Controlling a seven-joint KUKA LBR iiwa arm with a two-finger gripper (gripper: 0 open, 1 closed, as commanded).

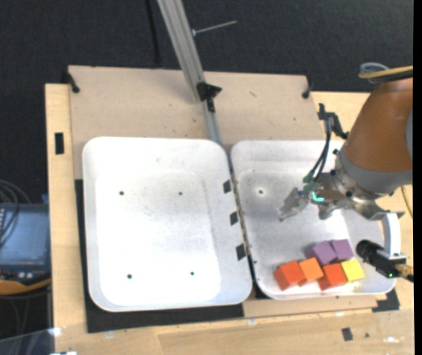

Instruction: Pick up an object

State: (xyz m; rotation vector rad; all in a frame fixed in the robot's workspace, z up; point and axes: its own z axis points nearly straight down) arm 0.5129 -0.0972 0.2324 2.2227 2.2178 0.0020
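Several small blocks lie clustered at the near right corner of the right bin: a red-orange block, an orange one, another red-orange one, a yellow one and two purple ones. My gripper hangs over the middle of the right bin, a little behind and to the left of the cluster. It is open, its two grey fingers spread apart with nothing between them.
The left bin lies beside the right one, with small black clips along the shared edge. A slanted metal rail reaches in from the back. A control pendant sits off the bench at the left.
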